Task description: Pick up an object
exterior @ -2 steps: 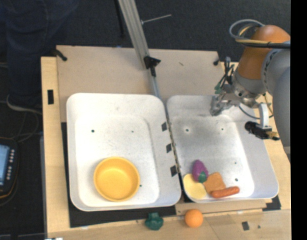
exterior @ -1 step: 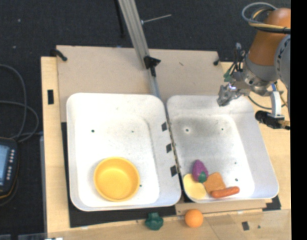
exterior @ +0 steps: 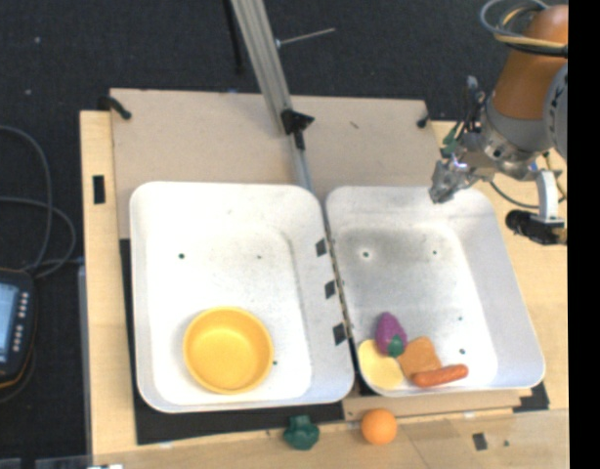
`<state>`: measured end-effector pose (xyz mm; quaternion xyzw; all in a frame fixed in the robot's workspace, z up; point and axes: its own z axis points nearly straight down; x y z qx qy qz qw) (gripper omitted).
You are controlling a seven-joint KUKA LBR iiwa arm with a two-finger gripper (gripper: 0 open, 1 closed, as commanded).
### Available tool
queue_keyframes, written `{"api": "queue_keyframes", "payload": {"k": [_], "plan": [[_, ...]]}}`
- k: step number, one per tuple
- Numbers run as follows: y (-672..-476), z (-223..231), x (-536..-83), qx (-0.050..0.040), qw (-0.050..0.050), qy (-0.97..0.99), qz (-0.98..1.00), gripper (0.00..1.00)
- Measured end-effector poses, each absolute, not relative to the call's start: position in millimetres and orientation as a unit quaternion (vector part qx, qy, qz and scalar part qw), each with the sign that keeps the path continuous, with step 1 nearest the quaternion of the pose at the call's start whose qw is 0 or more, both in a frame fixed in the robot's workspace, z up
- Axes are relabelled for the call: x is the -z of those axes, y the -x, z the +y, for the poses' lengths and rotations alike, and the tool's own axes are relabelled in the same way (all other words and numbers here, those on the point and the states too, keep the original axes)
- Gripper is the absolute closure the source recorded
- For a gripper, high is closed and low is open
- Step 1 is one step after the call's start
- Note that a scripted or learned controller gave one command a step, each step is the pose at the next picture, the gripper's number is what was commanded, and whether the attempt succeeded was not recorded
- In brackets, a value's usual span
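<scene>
Bench bears 2 white bins; gripper hovers over right bin's far rim, opening cannot be judged.

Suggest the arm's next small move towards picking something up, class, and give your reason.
Probably swing the gripper from the far rim of the right bin toward its near corner. That is where the purple toy, orange piece and red carrot-like piece cluster, well away from it.
</scene>
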<state>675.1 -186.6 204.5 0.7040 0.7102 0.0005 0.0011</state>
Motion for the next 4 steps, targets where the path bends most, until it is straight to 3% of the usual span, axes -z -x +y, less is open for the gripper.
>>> {"api": "queue_keyframes", "payload": {"k": [2, 4], "plan": [[-662.0, -84.6, -234.6, -0.0012, 0.000, -0.705, 0.709, 1.00], [-649.6, 20.2, -222.7, 0.0001, -0.001, -0.705, 0.710, 1.00]]}}
